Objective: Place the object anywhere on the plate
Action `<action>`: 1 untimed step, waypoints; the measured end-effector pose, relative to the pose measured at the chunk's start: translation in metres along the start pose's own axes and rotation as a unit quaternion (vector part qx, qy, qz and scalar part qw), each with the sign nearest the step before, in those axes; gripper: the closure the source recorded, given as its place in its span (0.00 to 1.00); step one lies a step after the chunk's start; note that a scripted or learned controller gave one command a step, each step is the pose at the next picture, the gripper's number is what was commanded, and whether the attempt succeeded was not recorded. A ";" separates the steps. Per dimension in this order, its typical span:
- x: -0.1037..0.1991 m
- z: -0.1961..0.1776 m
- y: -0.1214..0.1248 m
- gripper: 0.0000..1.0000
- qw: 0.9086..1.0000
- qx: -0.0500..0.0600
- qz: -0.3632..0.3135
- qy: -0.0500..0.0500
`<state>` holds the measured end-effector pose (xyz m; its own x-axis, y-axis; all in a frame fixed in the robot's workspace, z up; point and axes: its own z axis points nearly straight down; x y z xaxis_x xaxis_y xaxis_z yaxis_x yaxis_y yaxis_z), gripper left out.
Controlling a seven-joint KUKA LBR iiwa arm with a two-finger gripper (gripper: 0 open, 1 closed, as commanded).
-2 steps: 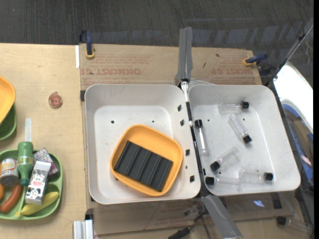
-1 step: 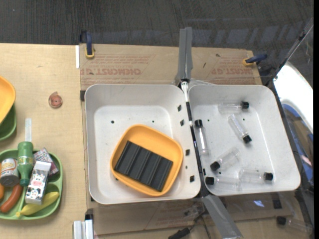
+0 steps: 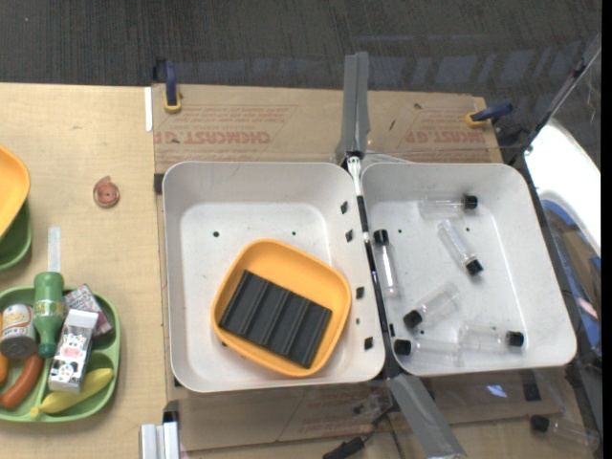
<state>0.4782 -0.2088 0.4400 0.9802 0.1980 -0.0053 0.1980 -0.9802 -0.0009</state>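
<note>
An orange square plate [image 3: 330, 280] lies in the left bin [image 3: 191, 256], toward its front right. A black ridged slab [image 3: 275, 318] rests flat on the plate, a little askew, inside its rim. Several clear vials with black caps lie scattered in the right bin [image 3: 535, 256]: one near the back [image 3: 448, 205], one in the middle [image 3: 457, 247], one along the left wall [image 3: 383, 264], and others at the front [image 3: 432, 306].
A grey post [image 3: 355, 103] rises behind the seam between the bins. On the wooden bench at left stand a green tray of toy food [image 3: 57, 361], a yellow bowl [image 3: 10, 194] and a small pink disc [image 3: 106, 193]. Clamps [image 3: 170, 92] hold the cardboard.
</note>
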 end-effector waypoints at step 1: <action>0.002 0.000 -0.006 0.00 1.000 0.000 -0.002 0.000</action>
<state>0.4785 -0.2022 0.4400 0.9793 0.2023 -0.0057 0.2023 -0.9793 -0.0013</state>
